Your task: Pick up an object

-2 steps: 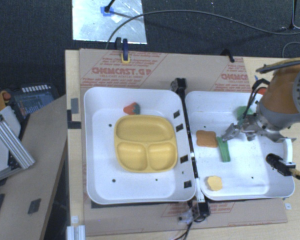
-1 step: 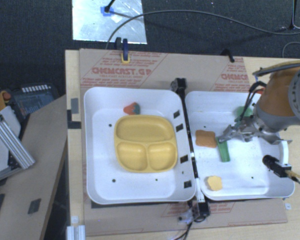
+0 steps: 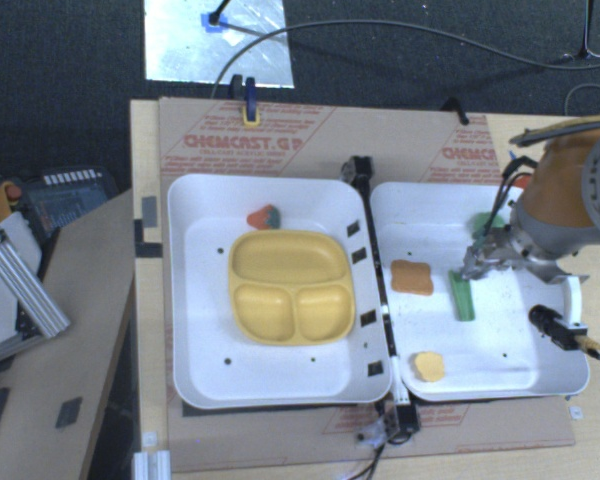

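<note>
In the right bin (image 3: 500, 373) lie a green stick (image 3: 463, 299), a brown toast-like slice (image 3: 412, 277) and a small yellow round piece (image 3: 429, 366). A second green piece (image 3: 480, 225) shows near the bin's far side, partly behind the arm. My gripper (image 3: 477, 265) hangs low over the top end of the green stick, just right of the brown slice. The grey wrist hides whether it touches the stick.
The left bin (image 3: 195, 368) holds a yellow divided plate (image 3: 288, 286) and a small red and green item (image 3: 263, 216) behind it. A black divider (image 3: 372, 268) runs between the bins. The arm's orange band (image 3: 570, 183) stands over the right bin's far right corner.
</note>
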You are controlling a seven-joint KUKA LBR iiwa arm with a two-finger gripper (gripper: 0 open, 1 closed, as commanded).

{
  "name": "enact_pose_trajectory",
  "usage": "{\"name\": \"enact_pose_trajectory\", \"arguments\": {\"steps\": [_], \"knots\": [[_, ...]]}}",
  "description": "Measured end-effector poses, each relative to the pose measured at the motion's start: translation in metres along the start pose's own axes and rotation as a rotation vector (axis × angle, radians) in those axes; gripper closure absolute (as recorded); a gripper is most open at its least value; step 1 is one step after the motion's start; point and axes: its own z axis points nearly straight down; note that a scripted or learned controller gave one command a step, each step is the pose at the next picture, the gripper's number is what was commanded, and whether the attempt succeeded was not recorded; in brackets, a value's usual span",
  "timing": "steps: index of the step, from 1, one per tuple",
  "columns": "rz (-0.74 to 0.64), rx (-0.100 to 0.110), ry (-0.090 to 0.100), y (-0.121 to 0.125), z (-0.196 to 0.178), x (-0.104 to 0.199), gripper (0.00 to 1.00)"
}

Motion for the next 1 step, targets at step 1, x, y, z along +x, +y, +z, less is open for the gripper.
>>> {"name": "enact_pose_trajectory", "arguments": {"steps": [1], "knots": [[-0.003, 0.002, -0.002, 0.0101, -0.0535, -0.0076, 1.00]]}}
